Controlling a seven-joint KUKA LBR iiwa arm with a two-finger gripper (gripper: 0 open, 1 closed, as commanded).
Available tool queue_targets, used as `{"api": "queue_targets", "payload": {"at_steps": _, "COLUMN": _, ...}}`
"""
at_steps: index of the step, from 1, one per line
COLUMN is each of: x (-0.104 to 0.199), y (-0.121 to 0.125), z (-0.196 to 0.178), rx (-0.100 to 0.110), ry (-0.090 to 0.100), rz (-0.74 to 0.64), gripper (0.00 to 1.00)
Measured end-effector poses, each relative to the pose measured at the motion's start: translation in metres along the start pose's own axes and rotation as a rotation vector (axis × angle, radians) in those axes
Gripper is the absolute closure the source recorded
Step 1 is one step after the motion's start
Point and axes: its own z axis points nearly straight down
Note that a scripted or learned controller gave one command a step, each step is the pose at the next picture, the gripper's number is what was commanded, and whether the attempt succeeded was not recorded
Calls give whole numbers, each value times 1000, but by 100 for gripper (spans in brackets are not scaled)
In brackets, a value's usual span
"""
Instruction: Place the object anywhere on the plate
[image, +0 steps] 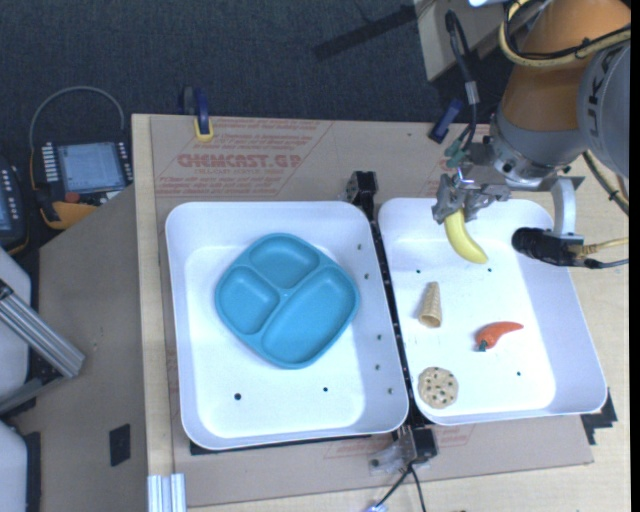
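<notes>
From the overhead camera I see two white bins side by side on the worktop (250, 165); the left bin (190, 300) holds a blue divided plate (287, 298), three compartments, lying a little toward that bin's far side and turned at an angle; nothing rests on the plate. The right bin (560, 330) carries four things: a yellow banana (465, 240) near its far edge, a small ice-cream cone (430, 303) toward the inner wall, a red chilli pepper (496, 334) nearer the outer side, and a round cookie (437, 386) at the near inner corner; all four lie apart from one another. The arm comes in from the right, its orange band high at the far right corner of the worktop, wrist bent down over the right bin's far edge; the tool (455, 205) sits at the banana's upper end, and I read its fingers as pinched on that end, the banana hanging down from them into the bin, its lower tip close to the bin floor.
</notes>
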Motion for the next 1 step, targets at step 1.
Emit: {"api": "queue_targets", "payload": {"at_steps": 1, "x": 64, "y": 8, "z": 2, "rx": -3, "ry": 0, "rz": -2, "gripper": 100}}
